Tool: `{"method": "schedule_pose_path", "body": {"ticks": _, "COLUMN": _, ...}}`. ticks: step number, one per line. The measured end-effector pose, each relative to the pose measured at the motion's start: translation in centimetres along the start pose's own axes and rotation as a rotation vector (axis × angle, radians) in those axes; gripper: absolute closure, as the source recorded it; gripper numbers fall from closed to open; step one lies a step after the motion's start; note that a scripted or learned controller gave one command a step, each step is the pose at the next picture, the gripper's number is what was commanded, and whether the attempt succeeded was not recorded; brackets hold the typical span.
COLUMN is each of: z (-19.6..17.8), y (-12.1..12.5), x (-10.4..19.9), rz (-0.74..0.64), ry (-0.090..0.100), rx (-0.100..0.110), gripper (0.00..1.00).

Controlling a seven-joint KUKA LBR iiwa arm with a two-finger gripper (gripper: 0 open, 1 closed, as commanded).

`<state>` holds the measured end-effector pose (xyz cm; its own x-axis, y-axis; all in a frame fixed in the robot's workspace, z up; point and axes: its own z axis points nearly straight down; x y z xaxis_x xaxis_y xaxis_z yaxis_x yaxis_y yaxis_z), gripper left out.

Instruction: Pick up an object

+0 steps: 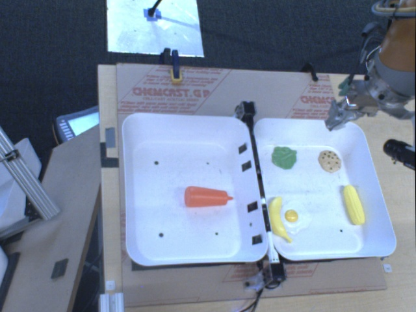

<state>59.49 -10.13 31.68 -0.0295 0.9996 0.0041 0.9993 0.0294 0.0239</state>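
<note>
Grey arm [390, 64] enters from right edge at upper right, orange band above wrist visible. Wrist angles down and leftward. Gripper [338, 117] at arm's lower-left end, tip pointing down-left, nothing visible between fingertips.

even, bright overhead light; the two white bins [195, 125] nearly wash out. soft shadows lie under the bins' near rims. slightly soft, grainy focus throughout.

Carrot [207, 197] in L bin [140, 174]
</note>
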Motion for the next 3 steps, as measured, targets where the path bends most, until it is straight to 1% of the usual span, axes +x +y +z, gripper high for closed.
{"method": "schedule_pose_path", "body": {"ticks": 3, "z": -3.3, "y": 0.4, "x": 0.2, "rz": -0.015, "ry": 0.002, "rx": -0.01, "gripper": 1.0}}
